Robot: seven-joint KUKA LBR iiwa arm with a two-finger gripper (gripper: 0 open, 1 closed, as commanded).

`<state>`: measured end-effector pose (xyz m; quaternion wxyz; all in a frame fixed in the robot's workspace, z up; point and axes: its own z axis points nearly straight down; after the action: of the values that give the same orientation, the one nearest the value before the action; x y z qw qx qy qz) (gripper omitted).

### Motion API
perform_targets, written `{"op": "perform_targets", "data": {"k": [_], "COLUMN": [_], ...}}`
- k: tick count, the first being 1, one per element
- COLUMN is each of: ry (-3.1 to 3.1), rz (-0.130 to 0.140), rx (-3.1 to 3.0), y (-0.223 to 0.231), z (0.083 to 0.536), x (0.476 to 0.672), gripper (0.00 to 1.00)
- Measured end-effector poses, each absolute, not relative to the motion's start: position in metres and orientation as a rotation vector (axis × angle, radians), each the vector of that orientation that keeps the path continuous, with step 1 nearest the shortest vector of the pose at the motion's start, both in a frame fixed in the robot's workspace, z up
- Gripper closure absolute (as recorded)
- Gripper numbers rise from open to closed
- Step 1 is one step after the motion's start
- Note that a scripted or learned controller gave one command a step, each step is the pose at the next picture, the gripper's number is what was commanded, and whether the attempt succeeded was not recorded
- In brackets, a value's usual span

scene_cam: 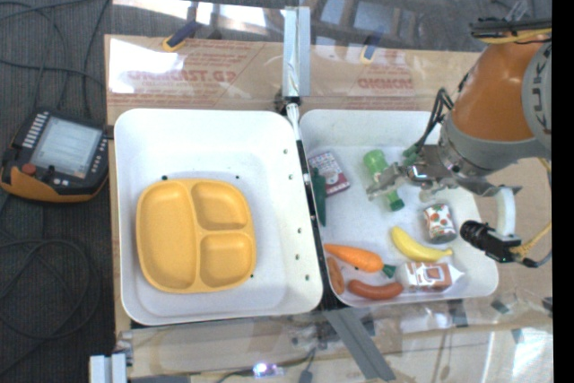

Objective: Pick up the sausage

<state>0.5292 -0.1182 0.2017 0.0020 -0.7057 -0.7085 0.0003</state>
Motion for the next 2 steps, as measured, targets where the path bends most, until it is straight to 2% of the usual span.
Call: {"op": "perform_targets", "data": {"k": [1,2], "ry": [-2.134,-2.478], "rz": [0.003,-0.007], "rx": [-2.3,-1.947], "y": [-0.11,-0.144], "z": [0.161,0.09], "x": [0.603,0.582], "gripper": [0.0,0.0]}}
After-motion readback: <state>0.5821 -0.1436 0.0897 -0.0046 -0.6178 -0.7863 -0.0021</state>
